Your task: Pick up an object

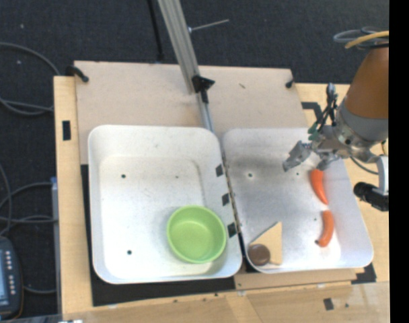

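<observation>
While our gripper [304,155] hovers, fingers spread, over the right bin [258,153], two orange carrots [318,186] lie beside.

Wooden bench [144,93] on dark floor [56,19]

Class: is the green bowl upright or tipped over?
Upright. The bowl sits in the left bin with its round opening facing up and its inside visible.

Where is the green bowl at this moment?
The green bowl sits in the left bin of the camera view, in its near right corner, close to the divide from the right bin holding the tan wedge.
</observation>
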`<state>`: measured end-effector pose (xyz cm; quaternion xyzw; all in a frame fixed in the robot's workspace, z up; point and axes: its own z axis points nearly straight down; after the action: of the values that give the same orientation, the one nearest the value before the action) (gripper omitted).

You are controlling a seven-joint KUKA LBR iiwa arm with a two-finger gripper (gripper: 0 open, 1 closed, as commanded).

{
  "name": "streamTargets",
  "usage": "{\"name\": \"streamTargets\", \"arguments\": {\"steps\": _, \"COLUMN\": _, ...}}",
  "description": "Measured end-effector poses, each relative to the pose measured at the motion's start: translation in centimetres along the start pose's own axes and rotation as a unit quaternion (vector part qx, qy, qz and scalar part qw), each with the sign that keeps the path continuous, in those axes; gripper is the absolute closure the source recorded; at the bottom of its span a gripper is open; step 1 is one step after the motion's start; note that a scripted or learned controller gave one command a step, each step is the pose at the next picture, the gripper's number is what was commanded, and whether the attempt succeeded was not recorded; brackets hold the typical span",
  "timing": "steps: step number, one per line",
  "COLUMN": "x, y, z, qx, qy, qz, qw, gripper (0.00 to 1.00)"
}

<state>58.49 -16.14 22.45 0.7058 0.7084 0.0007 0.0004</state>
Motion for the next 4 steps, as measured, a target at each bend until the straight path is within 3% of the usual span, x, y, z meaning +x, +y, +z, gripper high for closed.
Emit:
{"name": "streamTargets", "arguments": {"steps": 1, "x": 0.0, "y": 0.0, "z": 0.0, "qx": 0.0, "qy": 0.0, "qz": 0.0, "qw": 1.0, "gripper": 0.0}}
{"name": "streamTargets", "arguments": {"steps": 3, "x": -1.0, "y": -0.8, "z": 11.1, "qx": 0.003, "qy": -0.001, "qz": 0.002, "qw": 1.0, "gripper": 0.0}}
{"name": "streamTargets", "arguments": {"steps": 4, "x": -1.2, "y": -0.9, "z": 12.4, "qx": 0.002, "qy": -0.002, "qz": 0.003, "qw": 1.0, "gripper": 0.0}}
